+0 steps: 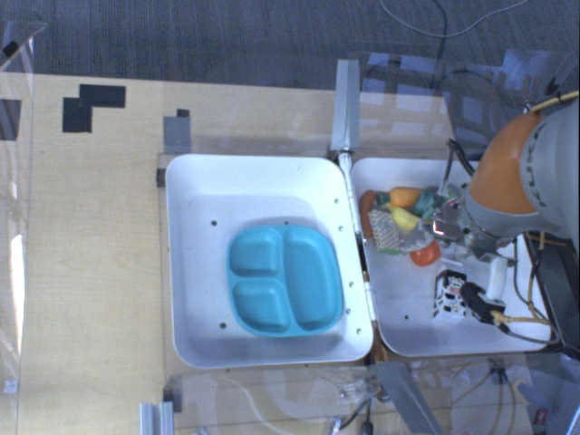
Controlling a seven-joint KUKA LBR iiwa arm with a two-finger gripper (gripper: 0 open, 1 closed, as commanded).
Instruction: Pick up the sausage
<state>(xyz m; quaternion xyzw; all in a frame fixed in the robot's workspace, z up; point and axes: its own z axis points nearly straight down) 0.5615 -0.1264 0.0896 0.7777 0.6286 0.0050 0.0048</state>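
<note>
Two bins on the bench: the sausage, reddish-brown, lies at nine o'clock in the right bin against the toy pile; my gripper hovers just beside at three o'clock, grip state untellable, so I'd approach along its length.

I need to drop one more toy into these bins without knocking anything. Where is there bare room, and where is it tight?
Left bin: a wide bare floor above and left of the blue divided plate. Right bin: the near-left floor, below the toy food pile, is bare. It is crowded at that bin's top, where the pile sits beside the gripper and arm.
</note>
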